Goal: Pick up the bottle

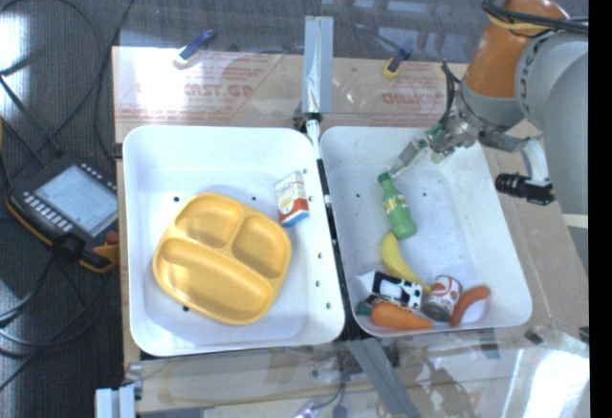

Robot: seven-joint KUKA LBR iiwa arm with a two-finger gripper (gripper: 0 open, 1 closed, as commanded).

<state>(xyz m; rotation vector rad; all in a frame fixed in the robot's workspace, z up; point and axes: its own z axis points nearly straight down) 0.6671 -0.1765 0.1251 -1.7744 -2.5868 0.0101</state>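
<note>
A small green bottle (397,209) with a yellow label lies in the right bin (478,215), its cap pointing toward the bin's far left. My gripper (401,164) hangs just beyond the cap, slanting down from the orange-banded wrist (497,62) at the upper right. Nothing is visibly held in it. The bottle rests on the bin floor, with its base close to a banana.
Along the right bin's near wall lie a banana (397,259), a cow-patterned toy (398,289), a carrot (400,316), a round toy (443,291) and a sausage (470,303). The left bin (153,158) holds a yellow divided plate (222,256) and a small carton (293,197).
</note>
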